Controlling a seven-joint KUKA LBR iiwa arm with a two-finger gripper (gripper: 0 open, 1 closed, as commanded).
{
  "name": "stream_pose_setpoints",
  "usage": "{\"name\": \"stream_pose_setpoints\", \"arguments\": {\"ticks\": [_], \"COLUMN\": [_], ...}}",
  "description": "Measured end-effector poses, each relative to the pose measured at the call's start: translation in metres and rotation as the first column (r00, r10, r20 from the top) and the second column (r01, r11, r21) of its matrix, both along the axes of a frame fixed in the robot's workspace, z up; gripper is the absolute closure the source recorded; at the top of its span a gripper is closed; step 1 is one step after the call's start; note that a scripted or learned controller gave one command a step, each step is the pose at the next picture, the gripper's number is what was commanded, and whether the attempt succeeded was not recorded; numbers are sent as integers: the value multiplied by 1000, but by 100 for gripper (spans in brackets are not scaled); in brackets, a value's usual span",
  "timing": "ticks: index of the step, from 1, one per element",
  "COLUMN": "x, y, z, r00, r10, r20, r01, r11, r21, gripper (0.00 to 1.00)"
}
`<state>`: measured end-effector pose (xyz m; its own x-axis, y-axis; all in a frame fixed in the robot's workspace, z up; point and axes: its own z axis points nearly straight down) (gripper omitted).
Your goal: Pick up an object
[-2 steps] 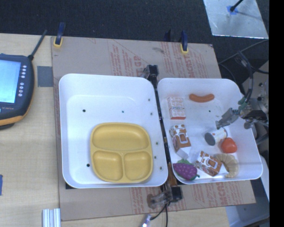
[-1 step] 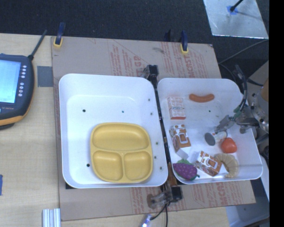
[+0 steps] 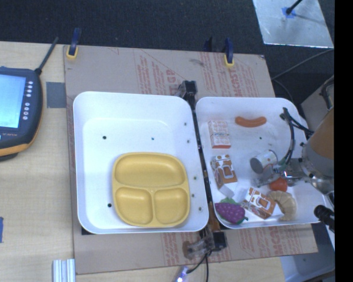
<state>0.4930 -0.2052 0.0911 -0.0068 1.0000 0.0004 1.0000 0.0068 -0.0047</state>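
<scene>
- Figure: slanted overhead view of the worktop [image 3: 41,216], carrying two shallow white bins side by side on a cardboard sheet [image 3: 165,69].
- The hand [image 3: 280,174] is low inside the right bin [image 3: 247,107], at its near-right part; the arm [image 3: 320,151] enters over that bin's right rim.
- State of the hand: it cannot be told from this view whether it is released, clenched or grasping; nothing is seen lifted clear of the bin floor.
- Candidate objects lie close around the hand: a red tomato-like piece [image 3: 278,185] just below it, a grey cylinder [image 3: 261,162] touching or just beside it on the far-bin side, and a bread roll [image 3: 284,203] further toward the near rim.
- Slightly farther off: a printed carton [image 3: 260,203] beside the roll, purple grapes [image 3: 230,211], a second carton [image 3: 225,170], a third carton [image 3: 219,134], and a sausage [image 3: 250,121] well beyond the hand near the far wall.
- The left bin [image 3: 135,107], well apart from the hand, holds a yellow divided plate [image 3: 151,188]; a teach pendant [image 3: 12,110] rests at the worktop's far left.
- Step in hand, as judged: the grasp attempt itself, at or near the bottom of the descent among the clustered items.
- Next move, as judged: closure on a single item, most likely the tomato-like piece or the cylinder, then a straight lift; crowding makes a nudge or a double pick plausible.
</scene>
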Motion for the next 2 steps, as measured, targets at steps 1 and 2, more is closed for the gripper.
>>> {"name": "stream_pose_setpoints", "arguments": {"ticks": [1,2], "x": [0,33], "y": [-1,49], "z": [10,87], "r00": [1000,1000], "r10": [4,-1], "r20": [-1,3], "r01": [-4,1], "r11": [1000,1000], "r21": [-1,0], "gripper": [100,100]}}
